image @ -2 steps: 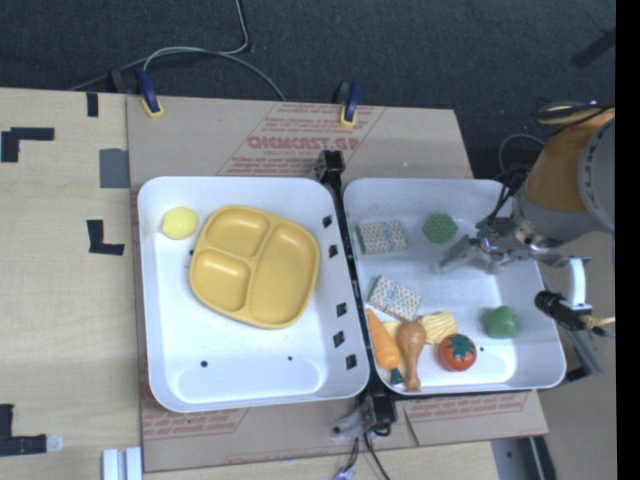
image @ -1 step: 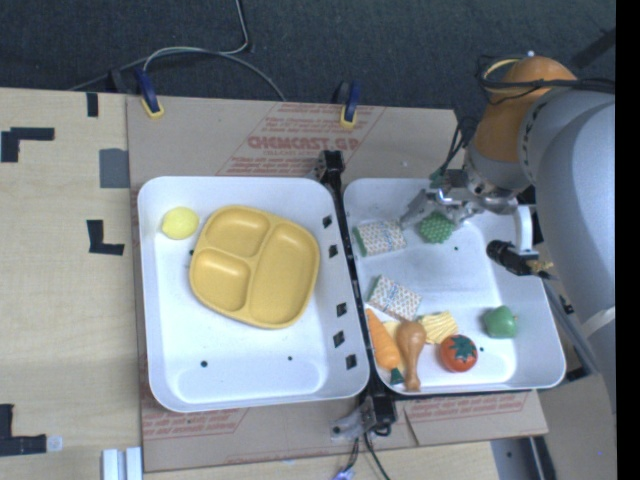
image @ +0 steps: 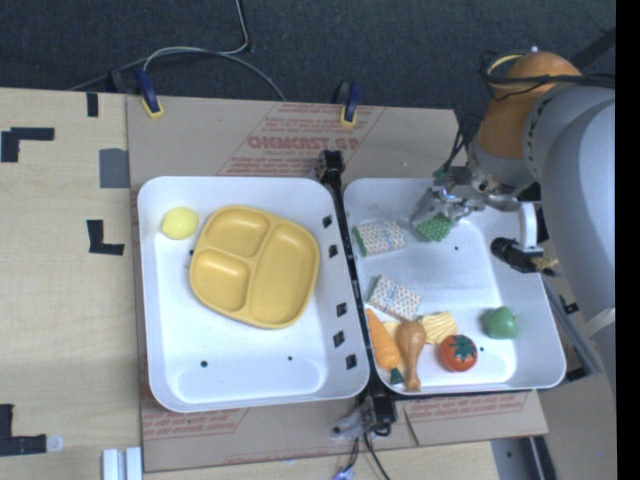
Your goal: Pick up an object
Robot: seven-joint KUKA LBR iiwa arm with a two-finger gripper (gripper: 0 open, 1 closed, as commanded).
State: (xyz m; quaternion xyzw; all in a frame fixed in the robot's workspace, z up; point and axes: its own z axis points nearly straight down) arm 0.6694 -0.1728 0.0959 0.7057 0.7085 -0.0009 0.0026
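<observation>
Arm: in from the right, grey with the orange band up top, reaching over the far side of the right bin.
Gripper: down low over the right bin's far part, and there's a green block right at its tips.
Grip: the block sits at the fingertips, seemingly clamped between them; it looks grasped, though the contact itself is small and hard to read.
Green block: far part of the right bin, just right of a patterned cloth.
Right bin: busy. Two patterned cloth pieces, one near the divider at the far end, one around the middle.
Near end: carrot by the left wall, drumstick touching it, a pale yellow ridged piece just beside that, tomato next along.
Green pepper: on its own toward the right wall, apart from the tomato.
Left bin: yellow divided plate in the middle, slightly turned.
Yellow ball: far left corner of the left bin, just beside the plate.
Bench: cardboard under both bins, two clamps at its far edge.
</observation>
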